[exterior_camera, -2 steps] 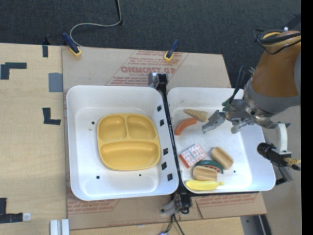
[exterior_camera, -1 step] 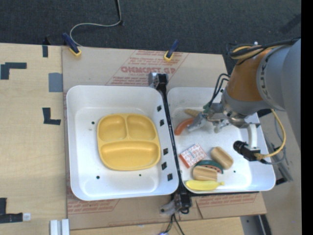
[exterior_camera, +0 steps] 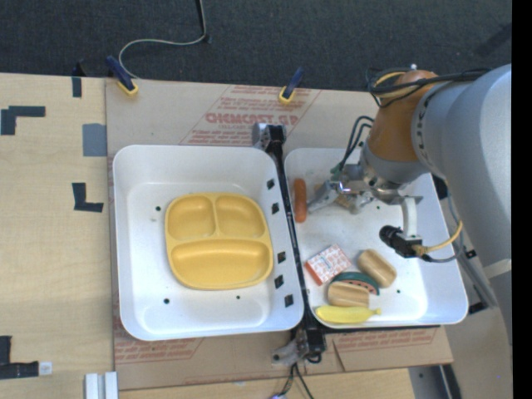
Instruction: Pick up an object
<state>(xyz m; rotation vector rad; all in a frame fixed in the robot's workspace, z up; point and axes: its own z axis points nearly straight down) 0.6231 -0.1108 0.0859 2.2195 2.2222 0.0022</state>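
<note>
Hand [exterior_camera: 320,196] low in right bin [exterior_camera: 432,306], just beside orange sausage [exterior_camera: 299,200], finger state unclear; yellow tray [exterior_camera: 219,241] in left bin [exterior_camera: 133,223].

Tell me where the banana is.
The banana lies at the near edge of the right bin, just below the hot dog.

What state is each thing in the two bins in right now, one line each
yellow divided plate: flat in the left bin, nothing on it.
hot dog: lying loose by the right bin's left wall.
red-and-white box: lying flat.
bread roll: lying loose.
banana: lying at the front wall.
gripper: low beside the hot dog.
</note>
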